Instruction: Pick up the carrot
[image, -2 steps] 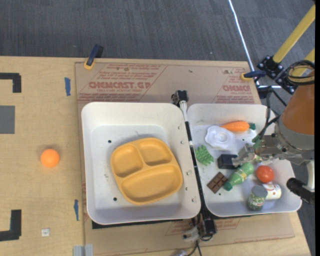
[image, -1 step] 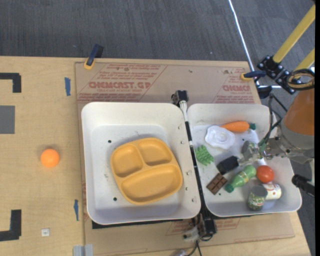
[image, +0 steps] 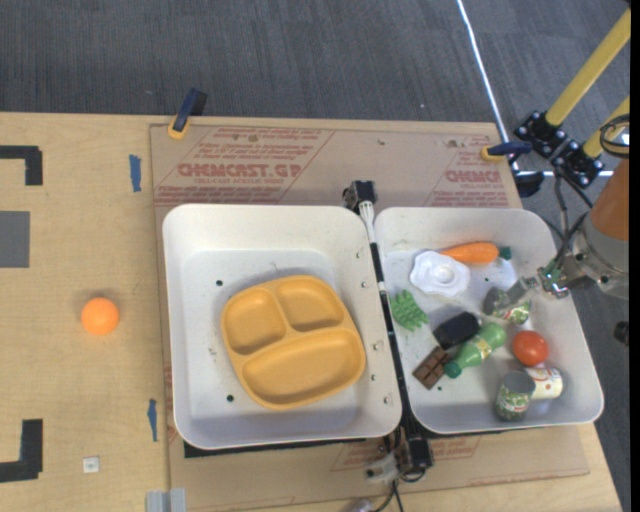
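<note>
Where the arm comes in: gripper low over the right bin, inside its right rim; orange band of the arm at the frame's right edge.
Claw: cannot tell whether spread or closed; metal parts blur into the clutter under them.
Carrot: carrot lies flat near the right bin's back wall, green end toward the right, touching the fried egg toy at its left end; apart from the claw.
Room around carrot: bare white floor behind it up to the back wall; crowded on the near side.
Bins: two, side by side, rims touching at the middle.
Left bin: left bin carries one yellow divided tray, three compartments, bare floor all round it.
Right bin count: one carrot, one egg, one green leafy piece, one black block, one green bottle, one brown chocolate piece, one tomato, one can.
Bench: wood top, cardboard sheet under the bins, one orange ball well to the left, blue tape marks.
Room: grey carpet beyond the bench; yellow pole at top right.
</note>
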